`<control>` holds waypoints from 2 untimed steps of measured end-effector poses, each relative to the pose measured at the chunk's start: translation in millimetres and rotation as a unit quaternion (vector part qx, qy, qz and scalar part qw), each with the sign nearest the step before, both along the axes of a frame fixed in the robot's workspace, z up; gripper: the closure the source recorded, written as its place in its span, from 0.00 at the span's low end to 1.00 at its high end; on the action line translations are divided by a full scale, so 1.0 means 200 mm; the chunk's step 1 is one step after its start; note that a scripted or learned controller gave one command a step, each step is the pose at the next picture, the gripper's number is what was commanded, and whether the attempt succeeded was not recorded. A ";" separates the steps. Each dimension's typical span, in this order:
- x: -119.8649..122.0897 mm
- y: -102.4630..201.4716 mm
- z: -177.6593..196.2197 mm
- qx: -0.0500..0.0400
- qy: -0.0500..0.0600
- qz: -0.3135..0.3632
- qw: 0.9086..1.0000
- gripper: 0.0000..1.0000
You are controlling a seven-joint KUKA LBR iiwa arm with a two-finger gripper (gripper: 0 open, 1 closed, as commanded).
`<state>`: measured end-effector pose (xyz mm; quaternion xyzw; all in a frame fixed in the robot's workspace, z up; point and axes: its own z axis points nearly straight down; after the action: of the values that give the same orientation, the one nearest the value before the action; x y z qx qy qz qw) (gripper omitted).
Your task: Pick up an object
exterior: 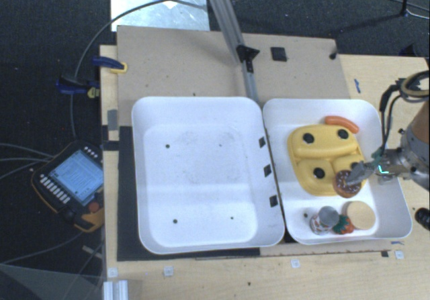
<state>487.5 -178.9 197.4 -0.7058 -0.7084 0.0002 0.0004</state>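
**binwatcher:** So which one's it after? Gripper (pixel 352 174) sits low in the right bin (pixel 396 221), right over the brown chocolate donut (pixel 346 186) at the yellow toy (pixel 321 154)'s edge. Honestly cannot tell its state.

**gripfan:** Donut looks like light, stiff plastic, maybe slick. I'd pinch across the ring's rim, clear of the yellow toy.

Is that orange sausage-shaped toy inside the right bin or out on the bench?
Inside. The orange sausage-shaped toy lies within the right white bin, near its far rim, touching the large yellow plastic toy.
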 end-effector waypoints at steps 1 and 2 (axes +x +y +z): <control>0.00 0.00 0.00 0.000 -0.001 0.000 1.000 0.00; 0.05 -0.01 -0.28 0.000 0.000 -0.001 1.000 0.00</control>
<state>496.8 -181.3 140.7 -0.7066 -0.7076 0.0004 0.0008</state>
